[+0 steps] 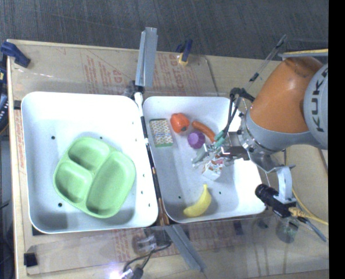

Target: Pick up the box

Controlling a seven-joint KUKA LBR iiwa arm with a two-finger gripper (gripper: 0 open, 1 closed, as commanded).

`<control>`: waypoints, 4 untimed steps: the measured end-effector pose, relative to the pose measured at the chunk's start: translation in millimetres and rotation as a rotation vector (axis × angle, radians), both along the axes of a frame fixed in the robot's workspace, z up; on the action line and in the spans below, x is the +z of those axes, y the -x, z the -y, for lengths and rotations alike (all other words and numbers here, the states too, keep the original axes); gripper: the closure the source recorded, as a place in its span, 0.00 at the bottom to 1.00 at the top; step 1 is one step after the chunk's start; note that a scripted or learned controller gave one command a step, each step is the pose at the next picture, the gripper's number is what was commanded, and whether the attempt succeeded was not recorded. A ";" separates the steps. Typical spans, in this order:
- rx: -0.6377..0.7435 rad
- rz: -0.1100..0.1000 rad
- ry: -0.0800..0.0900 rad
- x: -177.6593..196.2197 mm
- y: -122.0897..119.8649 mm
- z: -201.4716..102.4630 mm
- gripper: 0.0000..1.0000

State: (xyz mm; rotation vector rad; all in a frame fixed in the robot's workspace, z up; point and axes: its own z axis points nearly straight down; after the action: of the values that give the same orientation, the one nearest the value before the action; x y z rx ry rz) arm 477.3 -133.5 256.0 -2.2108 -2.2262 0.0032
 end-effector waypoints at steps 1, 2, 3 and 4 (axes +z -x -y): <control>-0.031 0.001 0.003 10.9 -71.1 -68.8 0.00; 0.035 0.001 0.002 -38.0 -116.5 -9.5 0.00; 0.043 0.000 0.002 -165.3 -145.6 -12.2 0.00; 0.047 -0.002 0.003 -155.2 -145.8 -12.5 1.00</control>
State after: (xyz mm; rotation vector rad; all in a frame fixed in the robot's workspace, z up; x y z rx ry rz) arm 623.1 -121.0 100.8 -2.1587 -2.2781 0.0085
